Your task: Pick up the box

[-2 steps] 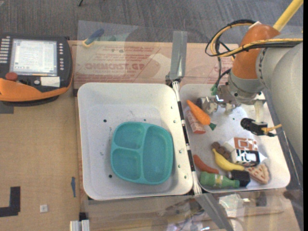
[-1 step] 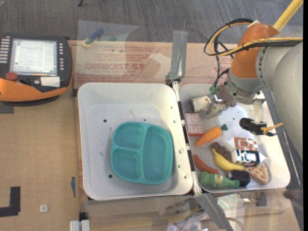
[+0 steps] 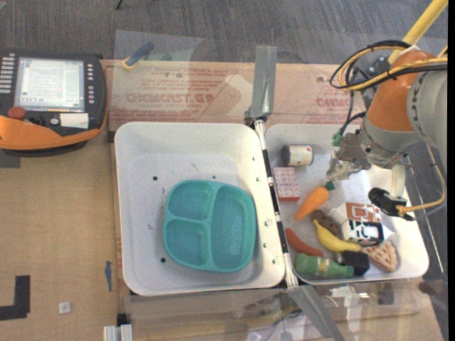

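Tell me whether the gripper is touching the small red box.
Apart. In the camera view the gripper hangs right of the small red box, with bare white bin floor between them.

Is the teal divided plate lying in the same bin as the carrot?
No. The teal plate lies in the left bin, while the carrot lies in the right bin.
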Motion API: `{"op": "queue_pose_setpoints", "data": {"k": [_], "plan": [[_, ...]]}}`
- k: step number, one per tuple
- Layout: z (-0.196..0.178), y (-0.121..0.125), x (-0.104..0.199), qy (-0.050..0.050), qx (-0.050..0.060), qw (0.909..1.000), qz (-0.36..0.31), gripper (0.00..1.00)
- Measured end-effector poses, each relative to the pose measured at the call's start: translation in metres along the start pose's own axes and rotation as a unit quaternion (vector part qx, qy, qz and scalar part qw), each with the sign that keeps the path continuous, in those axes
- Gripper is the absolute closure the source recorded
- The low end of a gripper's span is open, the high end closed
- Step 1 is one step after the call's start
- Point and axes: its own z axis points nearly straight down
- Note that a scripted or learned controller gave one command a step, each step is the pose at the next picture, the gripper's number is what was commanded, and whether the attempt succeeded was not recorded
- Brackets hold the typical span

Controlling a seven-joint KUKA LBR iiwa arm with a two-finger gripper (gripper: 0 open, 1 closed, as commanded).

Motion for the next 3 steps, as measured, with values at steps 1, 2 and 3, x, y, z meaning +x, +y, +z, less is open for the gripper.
{"op": "queue_pose_setpoints", "data": {"k": [1,2,3], "plan": [[-0.087,-0.073,0.047,0.000,-0.002,0.9949,0.101,1.00],[0.012,-0.037,0.024,0.001,-0.006,0.9682,0.250,1.00],[-0.085,-0.073,0.079,0.001,-0.002,0.8830,0.469,1.00]]}}
